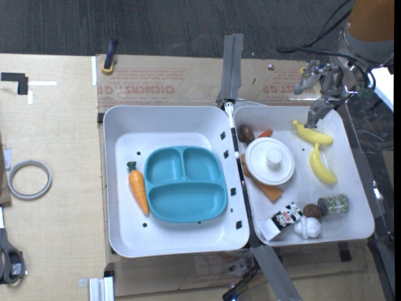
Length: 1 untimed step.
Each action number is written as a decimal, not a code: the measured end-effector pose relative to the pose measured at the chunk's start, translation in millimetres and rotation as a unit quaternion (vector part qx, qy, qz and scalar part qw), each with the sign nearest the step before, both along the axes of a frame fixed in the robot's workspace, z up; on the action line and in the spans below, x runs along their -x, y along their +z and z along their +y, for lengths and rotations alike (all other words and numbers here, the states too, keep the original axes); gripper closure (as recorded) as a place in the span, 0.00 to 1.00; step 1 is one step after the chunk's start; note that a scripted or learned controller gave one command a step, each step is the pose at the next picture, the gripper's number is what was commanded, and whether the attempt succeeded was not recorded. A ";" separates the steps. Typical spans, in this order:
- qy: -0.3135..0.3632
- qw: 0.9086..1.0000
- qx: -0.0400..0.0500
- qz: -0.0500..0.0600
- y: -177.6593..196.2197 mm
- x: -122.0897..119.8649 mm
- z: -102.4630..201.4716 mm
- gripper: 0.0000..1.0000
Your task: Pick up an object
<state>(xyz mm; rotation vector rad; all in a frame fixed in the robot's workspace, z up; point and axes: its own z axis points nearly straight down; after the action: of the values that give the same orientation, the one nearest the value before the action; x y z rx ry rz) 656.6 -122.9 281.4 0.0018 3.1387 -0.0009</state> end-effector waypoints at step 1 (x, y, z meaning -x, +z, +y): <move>0.030 1.000 0.000 0.000 -105.2 13.0 -80.3 0.00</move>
<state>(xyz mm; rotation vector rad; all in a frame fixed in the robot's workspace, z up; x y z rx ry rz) 643.6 -203.2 176.1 -0.0930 3.1366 -0.0011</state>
